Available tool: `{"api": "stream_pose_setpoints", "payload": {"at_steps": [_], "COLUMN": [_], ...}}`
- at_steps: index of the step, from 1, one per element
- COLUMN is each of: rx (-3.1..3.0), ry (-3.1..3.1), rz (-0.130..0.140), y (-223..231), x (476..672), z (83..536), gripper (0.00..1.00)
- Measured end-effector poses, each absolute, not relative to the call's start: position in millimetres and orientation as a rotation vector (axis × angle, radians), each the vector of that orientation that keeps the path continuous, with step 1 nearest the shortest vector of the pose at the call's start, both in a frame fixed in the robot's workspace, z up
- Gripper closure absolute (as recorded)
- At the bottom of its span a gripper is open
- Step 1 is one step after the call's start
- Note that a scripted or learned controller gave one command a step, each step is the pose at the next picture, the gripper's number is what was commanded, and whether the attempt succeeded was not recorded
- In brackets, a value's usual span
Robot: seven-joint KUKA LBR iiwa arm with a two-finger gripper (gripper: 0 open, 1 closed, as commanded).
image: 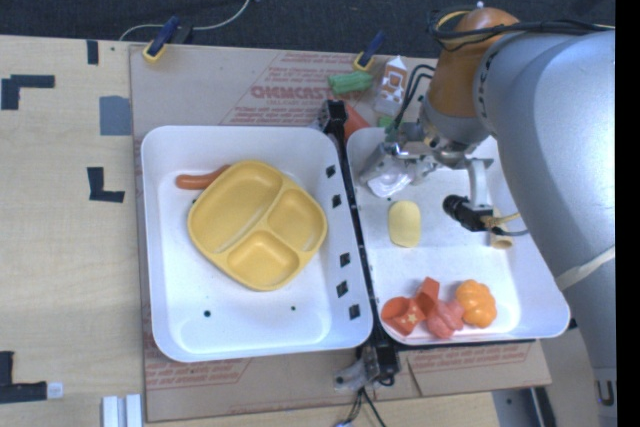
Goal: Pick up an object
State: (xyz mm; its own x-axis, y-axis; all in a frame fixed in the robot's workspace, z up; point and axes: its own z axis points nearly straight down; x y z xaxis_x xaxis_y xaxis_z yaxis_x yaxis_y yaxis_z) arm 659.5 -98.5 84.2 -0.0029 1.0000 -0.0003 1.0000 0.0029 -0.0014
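Grey arm [560, 145] looms nearest; claw [400, 160] state unclear; cardboard [290, 90] bears red print, unreadable.

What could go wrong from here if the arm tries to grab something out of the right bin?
The gripper sits low at the far end of the right bin, close to the divider wall, so a descent there may hit the wall. The red pieces and the orange piece lie bunched together, so a grasp might pinch two or push them apart. The pale yellow piece looks rounded and could slip.
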Motion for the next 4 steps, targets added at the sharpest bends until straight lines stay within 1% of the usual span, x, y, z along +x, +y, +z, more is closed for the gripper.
{"api": "stream_pose_setpoints", "payload": {"at_steps": [1,2,3,4], "rx": [-2.224,-2.226,-2.224,-2.212], "ry": [-2.219,-2.226,-2.225,-2.239], "rz": [0.001,-0.004,-0.002,-0.015], "y": [-113,-109,-108,-23], "x": [560.7,516.5,517.0,569.7], "z": [86,87,96,190], "gripper": [0.00,0.00,1.00,1.00]}}
